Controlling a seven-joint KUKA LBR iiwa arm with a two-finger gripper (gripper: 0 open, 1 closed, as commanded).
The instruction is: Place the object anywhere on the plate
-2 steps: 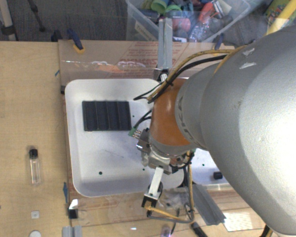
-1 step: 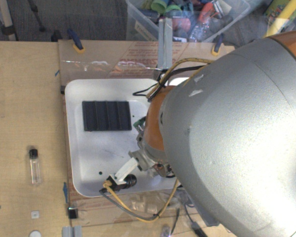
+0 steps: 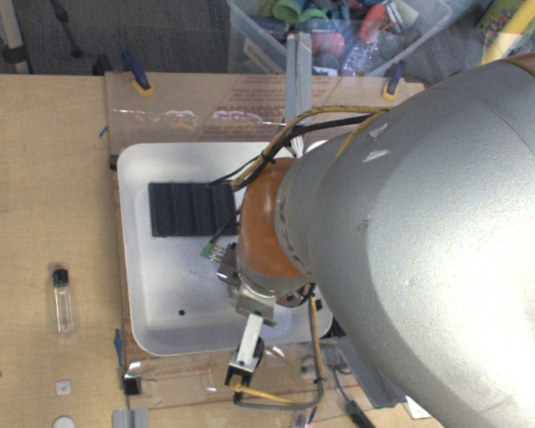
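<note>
Though arm (image 3: 410, 239) hides much, 1 bin (image 3: 152, 319) visible.

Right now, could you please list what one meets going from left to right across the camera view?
Small clear vial on the bench → white bin → black ribbed block in the bin → orange band of the arm → big grey arm.

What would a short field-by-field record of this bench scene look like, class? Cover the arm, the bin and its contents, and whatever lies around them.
arm: grey KUKA arm with orange band, covering much of the right side
bin: white bin, left of the arm
in bin: black ribbed block, flat near the back
gripper: hidden beneath the wrist
bench left: small clear vial, lying outside the bin
background: clear tub of mixed toys
plate: cannot tell
</note>
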